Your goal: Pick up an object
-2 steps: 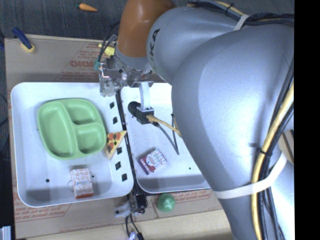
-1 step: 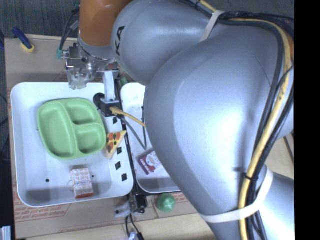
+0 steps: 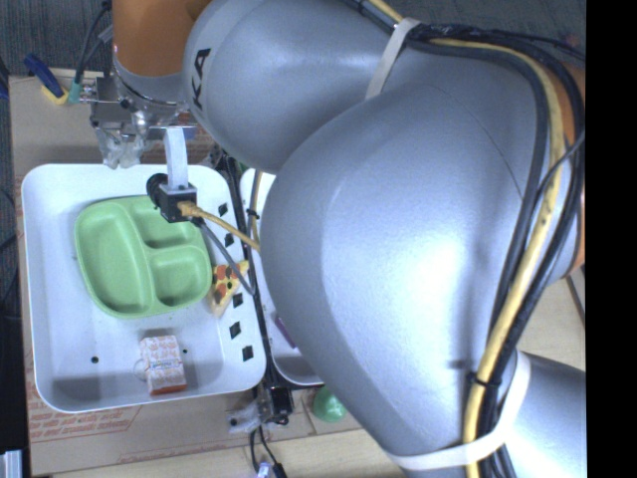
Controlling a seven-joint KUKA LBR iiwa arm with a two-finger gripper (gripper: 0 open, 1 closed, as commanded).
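The tool point(image 3: 121, 145) hangs over the far edge of the left bin point(image 3: 40, 297), up near its back left corner. It is too blurry to say if it is gripping or let go, so I cannot tell. I see nothing in it.

The nearest thing to pick is the green tray point(image 3: 144, 257), which lies flat in the bin just in front of the tool (it has three dips in it). Beside the tray's right edge sits a little yellow toy point(image 3: 221, 285). Near the front of the bin, apart from the tray, lies a small wrapped packet point(image 3: 162, 361).

I think the job is only starting: the tool is above the bin and has not gone down to anything yet. Next it should move over one thing and come straight down on it. The packet looks easiest, since it lies alone.

Counting: one tray, one toy, one packet, and two bins. The big grey arm point(image 3: 418, 247) covers most of the right bin point(image 3: 294, 364).
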